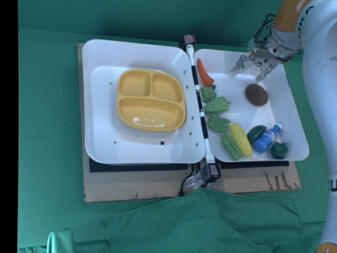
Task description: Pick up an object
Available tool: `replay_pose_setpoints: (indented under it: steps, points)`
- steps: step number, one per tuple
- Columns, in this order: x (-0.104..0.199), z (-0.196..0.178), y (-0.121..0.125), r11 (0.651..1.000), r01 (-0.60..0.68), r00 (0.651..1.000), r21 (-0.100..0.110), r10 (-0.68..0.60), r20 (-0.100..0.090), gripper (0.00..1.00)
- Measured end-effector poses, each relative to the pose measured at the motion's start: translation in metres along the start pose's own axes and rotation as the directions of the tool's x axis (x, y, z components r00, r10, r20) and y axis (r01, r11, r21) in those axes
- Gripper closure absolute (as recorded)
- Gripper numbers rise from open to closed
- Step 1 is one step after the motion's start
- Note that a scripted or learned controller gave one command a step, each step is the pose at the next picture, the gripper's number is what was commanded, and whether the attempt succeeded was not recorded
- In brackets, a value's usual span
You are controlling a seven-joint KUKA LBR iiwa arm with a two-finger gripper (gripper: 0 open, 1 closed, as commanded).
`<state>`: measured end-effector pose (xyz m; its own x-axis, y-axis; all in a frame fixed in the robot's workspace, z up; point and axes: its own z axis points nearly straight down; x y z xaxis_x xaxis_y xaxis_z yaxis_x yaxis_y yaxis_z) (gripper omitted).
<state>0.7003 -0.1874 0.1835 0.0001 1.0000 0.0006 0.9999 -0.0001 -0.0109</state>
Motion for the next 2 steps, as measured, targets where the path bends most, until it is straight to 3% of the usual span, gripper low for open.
replay_pose_setpoints:
  steps: [1, 2]
  points:
    - [0.0061, -0.0127, 0.0005, 1.000, 0.004, 1.000, 0.002, -0.004, -0.010, 1.00]
    - [0.0025, -0.0138, 0.0004, 1.000, 0.001, 1.000, -0.001, -0.001, -0.004, 0.00]
